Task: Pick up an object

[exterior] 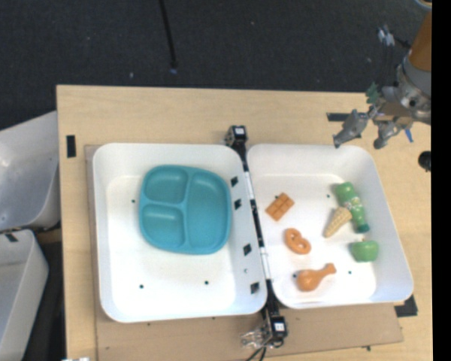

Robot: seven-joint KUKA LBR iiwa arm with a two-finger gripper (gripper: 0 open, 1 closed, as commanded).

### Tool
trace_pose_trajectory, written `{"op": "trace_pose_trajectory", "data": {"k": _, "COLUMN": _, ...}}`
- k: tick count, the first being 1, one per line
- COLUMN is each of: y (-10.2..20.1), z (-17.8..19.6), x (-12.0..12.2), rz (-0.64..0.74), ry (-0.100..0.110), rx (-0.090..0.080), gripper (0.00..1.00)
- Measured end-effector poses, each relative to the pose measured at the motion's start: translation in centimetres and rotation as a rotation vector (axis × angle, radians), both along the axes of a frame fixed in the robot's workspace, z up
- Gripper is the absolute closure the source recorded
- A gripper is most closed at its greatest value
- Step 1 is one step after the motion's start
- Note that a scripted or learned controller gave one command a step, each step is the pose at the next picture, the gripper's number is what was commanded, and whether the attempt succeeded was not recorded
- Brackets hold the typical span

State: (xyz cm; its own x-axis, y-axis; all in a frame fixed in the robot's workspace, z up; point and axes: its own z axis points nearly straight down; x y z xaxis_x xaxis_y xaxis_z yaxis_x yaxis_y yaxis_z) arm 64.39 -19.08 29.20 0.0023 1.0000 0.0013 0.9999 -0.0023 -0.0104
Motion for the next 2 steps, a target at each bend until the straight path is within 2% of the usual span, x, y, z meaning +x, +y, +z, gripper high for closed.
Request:
{"op": "trace_pose_trajectory", "data": {"k": 1, "y": 0.0, "z": 0.8, "x": 0.2, "rz": 0.004, "ry": -0.012, "rx": -0.003, "gripper": 0.00}}
{"op": "trace_pose_trajectory", "data": {"k": 2, "y": -0.2, "z": -3.6, "x": -0.5, "rz": 0.001, "ry": -0.008, "rx": -0.004, "gripper": 0.00}}
